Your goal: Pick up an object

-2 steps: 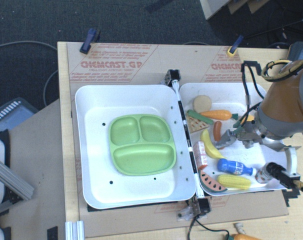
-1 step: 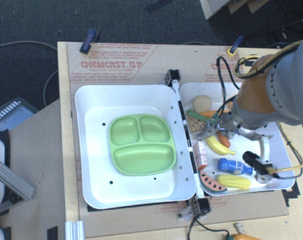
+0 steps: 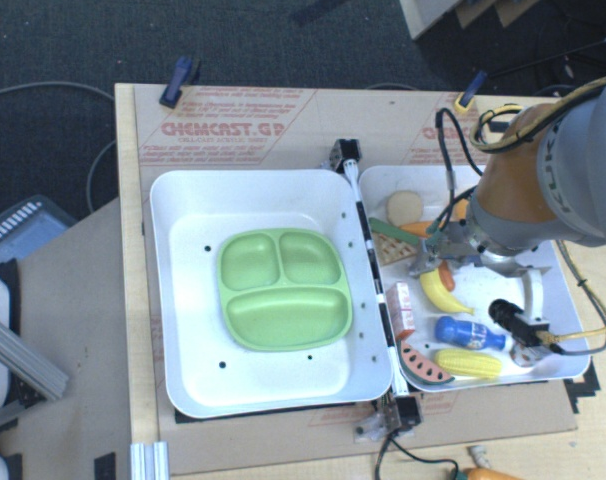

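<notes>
The right bin (image 3: 573, 363) holds several small toys. A yellow banana (image 3: 438, 291) lies near its middle, with a small red piece (image 3: 446, 274) just above it. My gripper (image 3: 432, 253) hangs low over the bin's upper middle, right above the red piece and the banana's upper end. Close to its left lie an orange carrot (image 3: 417, 230) and a green strip (image 3: 388, 230). A beige round piece (image 3: 405, 207) sits at the back. The arm hides the bin's back right part.
A blue bottle (image 3: 470, 333), a yellow corn cob (image 3: 468, 364), a watermelon slice (image 3: 423, 365) and a wrapped bar (image 3: 401, 308) lie at the right bin's front. The left bin (image 3: 183, 268) holds a green divided plate (image 3: 283, 288).
</notes>
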Available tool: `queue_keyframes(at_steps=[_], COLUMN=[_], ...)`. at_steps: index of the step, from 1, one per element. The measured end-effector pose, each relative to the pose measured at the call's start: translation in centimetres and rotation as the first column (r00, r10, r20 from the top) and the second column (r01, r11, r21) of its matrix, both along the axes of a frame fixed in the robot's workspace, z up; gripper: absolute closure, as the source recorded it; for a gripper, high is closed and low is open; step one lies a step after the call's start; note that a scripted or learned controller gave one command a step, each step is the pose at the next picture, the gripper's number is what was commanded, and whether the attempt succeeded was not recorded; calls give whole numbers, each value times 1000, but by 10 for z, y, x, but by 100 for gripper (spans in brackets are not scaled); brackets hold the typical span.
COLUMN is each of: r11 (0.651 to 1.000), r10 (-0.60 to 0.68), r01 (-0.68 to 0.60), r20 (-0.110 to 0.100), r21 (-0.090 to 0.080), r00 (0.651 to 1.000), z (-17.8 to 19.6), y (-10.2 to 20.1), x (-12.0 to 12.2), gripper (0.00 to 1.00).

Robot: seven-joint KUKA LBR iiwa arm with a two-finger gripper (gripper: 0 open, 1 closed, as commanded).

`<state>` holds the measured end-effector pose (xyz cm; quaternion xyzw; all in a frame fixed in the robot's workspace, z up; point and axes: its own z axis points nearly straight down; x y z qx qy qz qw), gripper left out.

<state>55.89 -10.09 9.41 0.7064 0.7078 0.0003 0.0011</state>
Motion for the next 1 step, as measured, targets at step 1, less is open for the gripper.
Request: queue_keyframes(at_steps=[1], r11=[1000], r10=[-1], r01=[1], r20=[-2], r21=[2], r00=[1000], z=[91], y=[65], x=[-26], gripper=[100])
